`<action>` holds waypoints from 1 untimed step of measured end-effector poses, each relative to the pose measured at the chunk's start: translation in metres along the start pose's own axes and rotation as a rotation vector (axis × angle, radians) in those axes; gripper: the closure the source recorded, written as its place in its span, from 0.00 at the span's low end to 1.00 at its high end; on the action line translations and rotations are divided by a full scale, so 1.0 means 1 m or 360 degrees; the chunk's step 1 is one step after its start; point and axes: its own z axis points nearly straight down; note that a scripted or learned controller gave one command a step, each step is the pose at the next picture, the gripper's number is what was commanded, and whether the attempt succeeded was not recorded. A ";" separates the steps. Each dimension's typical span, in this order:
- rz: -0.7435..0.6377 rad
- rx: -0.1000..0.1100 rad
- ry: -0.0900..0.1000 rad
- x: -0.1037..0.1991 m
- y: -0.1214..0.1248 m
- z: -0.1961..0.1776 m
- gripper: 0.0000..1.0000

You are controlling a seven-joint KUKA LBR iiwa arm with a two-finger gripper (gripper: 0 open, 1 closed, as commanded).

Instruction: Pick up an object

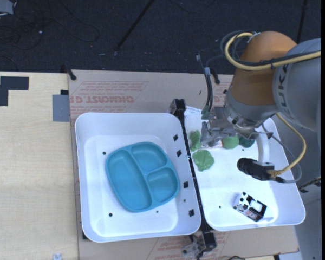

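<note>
Red lettering runs upside down and mirrored across the cardboard sheet (122,91) under the bins, too garbled to read surely; letters "UK" show on the arm (292,88), up-right of the fingers.

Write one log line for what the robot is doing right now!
claw: low in right bin | beside: green leafy toys | left bin: blue divided plate | nothing lifted

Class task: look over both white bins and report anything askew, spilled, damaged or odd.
Nothing looks spilled or broken. The blue three-compartment plastic plate lies flat but turned at an angle in the left bin. Green leafy pieces lie scattered near the right bin's divider side.
</note>
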 end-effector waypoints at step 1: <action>0.0000 0.0001 -0.0001 0.056 0.015 -0.001 1.00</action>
